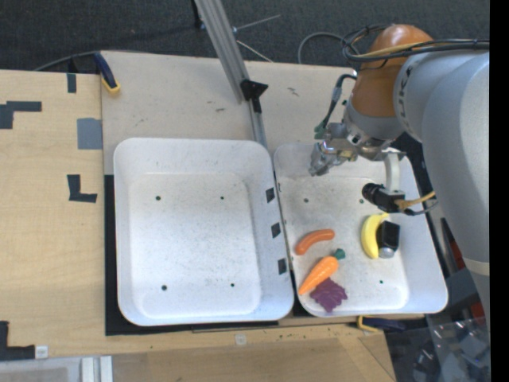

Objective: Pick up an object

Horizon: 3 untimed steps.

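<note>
camera view looks down on two white bins; the left bin (191,229) sits beside the right bin (358,293); the gripper (322,161) hangs over the right bin's far left corner, nothing between its fingers, and how wide it stands i cannot tell; near the front lie a sausage (315,239), a carrot (320,273) and purple grapes (328,294), close together; a banana (371,235) lies further right, touching a small black and grey thing (387,238).

Grey KUKA arm (449,126) with an orange band (390,70)

Broad, smooth grey casing; a glossy orange ring sits above the wrist, black cables (374,38) loop over it, and a small metallic gripper (322,161) ends the arm.
</note>
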Each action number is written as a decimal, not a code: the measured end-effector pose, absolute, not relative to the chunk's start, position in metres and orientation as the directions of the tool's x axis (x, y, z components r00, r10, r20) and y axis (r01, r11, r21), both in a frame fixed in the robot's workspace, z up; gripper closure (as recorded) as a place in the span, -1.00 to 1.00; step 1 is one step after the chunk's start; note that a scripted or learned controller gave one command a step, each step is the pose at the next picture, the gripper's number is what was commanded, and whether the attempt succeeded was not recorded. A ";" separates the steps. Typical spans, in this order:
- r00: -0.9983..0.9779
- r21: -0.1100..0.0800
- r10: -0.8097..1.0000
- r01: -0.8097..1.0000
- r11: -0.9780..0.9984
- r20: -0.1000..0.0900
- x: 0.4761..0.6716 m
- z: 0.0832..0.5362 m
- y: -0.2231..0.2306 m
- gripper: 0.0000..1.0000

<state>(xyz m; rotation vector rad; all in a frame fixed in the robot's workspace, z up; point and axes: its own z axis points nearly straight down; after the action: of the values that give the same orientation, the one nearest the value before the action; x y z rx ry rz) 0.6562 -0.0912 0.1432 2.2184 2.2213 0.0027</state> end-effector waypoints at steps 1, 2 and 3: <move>-0.002 0.006 1.000 1.000 0.002 -0.001 0.654 0.206 -0.088 1.00; -0.002 0.006 1.000 1.000 0.002 -0.001 0.652 0.270 -0.085 1.00; -0.004 -0.002 1.000 1.000 0.004 0.001 0.624 0.273 -0.043 1.00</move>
<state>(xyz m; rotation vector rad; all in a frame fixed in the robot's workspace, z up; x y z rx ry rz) 0.6238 -0.0430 0.2727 2.2181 2.2281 -0.0011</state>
